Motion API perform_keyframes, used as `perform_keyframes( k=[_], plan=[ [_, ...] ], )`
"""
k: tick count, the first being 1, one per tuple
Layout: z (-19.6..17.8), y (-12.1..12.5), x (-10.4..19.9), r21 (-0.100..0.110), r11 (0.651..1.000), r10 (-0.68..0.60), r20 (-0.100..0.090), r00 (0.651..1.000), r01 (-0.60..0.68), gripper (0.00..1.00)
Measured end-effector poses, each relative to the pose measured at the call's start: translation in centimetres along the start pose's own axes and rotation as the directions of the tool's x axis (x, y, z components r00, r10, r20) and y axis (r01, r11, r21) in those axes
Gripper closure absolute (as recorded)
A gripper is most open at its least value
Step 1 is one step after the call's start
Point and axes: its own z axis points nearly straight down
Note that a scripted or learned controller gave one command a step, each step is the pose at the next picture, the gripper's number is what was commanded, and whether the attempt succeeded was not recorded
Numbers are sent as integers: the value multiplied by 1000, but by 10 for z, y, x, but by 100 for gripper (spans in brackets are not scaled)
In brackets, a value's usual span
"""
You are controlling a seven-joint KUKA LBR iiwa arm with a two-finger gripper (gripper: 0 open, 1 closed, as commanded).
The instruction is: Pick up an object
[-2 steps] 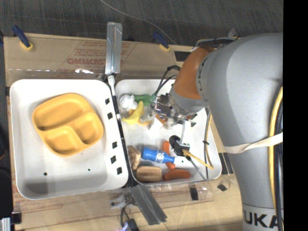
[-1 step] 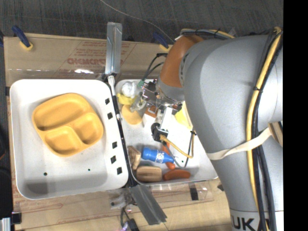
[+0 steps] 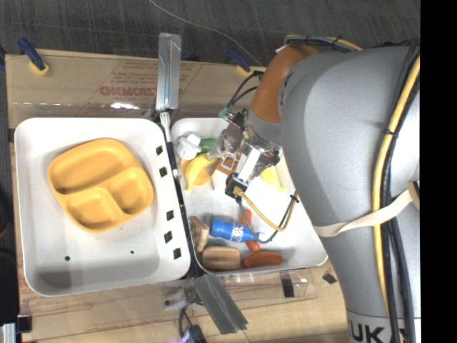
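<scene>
The arm (image 3: 357, 156) is bulky and smooth grey, with an orange band (image 3: 275, 91) above the wrist. Yellow and black cables run alongside it; white letters, perhaps "UK", mark its base.

Two white bins (image 3: 28, 213) are sitting side by side; one yellow divided tray (image 3: 100, 183) is lying in the left one, while the right is holding one blue bottle (image 3: 232, 230), one bread roll (image 3: 221, 257), one sausage (image 3: 263, 260), one yellow banana-like piece (image 3: 197, 170)
</scene>
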Motion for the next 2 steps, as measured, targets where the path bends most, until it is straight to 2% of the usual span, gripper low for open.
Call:
perform_keyframes(
  k=[1,2],
  plan=[
    [-9,-13,-5,2,946,323,1,946,-323,0],
    [26,0,-6,2,907,421,-2,907,-421,0]
  ],
)
